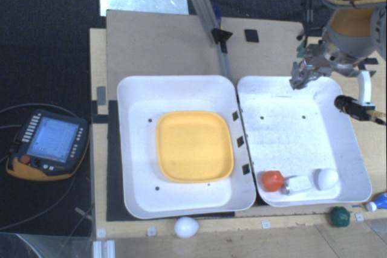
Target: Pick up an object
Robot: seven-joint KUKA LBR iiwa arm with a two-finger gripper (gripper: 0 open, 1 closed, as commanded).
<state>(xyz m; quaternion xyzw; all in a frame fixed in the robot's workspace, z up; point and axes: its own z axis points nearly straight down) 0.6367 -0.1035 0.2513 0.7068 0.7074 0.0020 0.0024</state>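
Right now your gripper (pixel 299 80) hangs over the far rim of the right bin (pixel 302 124), near its far right corner, with the grey arm (pixel 354 9) and its orange band reaching in from the right. You cannot tell from this view how the fingers stand; the tip is small and dark against the rim, and nothing is seen between them.

Look along the near wall of the right bin and you find three things in a row: an orange-red object (pixel 271 180) to the left, a small white and grey piece (pixel 297 184) just beside it, and a white ball (pixel 327 178) to the right. All three lie well apart from the gripper.

Your left bin (pixel 136 130) holds a yellow square plate (pixel 195 145) lying flat in its middle. On the bench in front of the bins sit a white egg-shaped object (pixel 186 226) and a dark green ball (pixel 339 216).
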